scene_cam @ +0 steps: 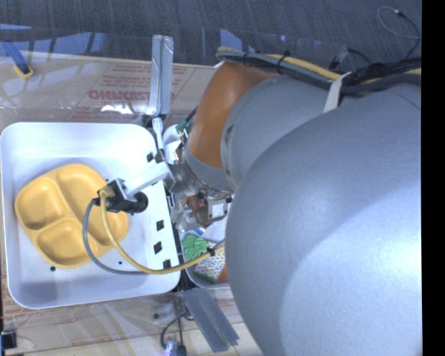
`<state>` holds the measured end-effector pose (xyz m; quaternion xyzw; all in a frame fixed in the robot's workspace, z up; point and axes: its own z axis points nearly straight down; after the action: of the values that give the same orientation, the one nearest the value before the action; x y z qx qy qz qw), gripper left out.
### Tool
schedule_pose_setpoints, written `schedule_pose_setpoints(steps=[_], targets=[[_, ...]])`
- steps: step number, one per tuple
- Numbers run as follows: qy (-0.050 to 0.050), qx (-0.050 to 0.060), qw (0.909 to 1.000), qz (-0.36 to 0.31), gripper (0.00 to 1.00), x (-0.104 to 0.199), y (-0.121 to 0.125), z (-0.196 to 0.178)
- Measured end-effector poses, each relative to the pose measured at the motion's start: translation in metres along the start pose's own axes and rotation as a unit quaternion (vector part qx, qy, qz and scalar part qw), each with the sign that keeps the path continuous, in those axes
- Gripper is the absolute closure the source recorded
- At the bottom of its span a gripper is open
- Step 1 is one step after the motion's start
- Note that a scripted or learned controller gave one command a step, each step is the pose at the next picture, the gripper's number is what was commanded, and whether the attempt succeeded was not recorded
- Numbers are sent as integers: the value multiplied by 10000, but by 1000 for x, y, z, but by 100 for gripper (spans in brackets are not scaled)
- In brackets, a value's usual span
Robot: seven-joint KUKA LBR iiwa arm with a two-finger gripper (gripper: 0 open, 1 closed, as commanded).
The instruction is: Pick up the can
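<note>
Bench (74, 325) carries two white bins – left bin (30, 143) fully visible, right bin (196, 277) mostly hidden.

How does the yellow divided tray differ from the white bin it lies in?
The yellow tray is rounded and lobed, split into several compartments; the left white bin is one open rectangle with rounded corners. The tray is smaller and lies in the bin's left half. The arm's yellow hose crosses the tray's right edge. Both are shallow.

Grey arm (319, 221) w/ orange band covers right bin. Left bin (30, 143) holds yellow divided tray (63, 213); yellow cable (126, 262) loops over it. Green-white item (195, 245) beside arm.
</note>
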<state>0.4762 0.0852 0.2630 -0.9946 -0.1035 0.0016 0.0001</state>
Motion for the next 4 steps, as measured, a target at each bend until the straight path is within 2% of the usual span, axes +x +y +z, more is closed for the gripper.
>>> schedule_pose_setpoints(steps=[1, 2, 3, 4], targets=[[11, -6, 9983, -579, 100, 2, -9, -35], [-21, 16, 9911, -1329, 100, -4, 14, -3], [-8, 5, 8927, -4507, 100, 11, 8, -37], [-30, 13, 9406, -3396, 100, 15, -80, -9]])
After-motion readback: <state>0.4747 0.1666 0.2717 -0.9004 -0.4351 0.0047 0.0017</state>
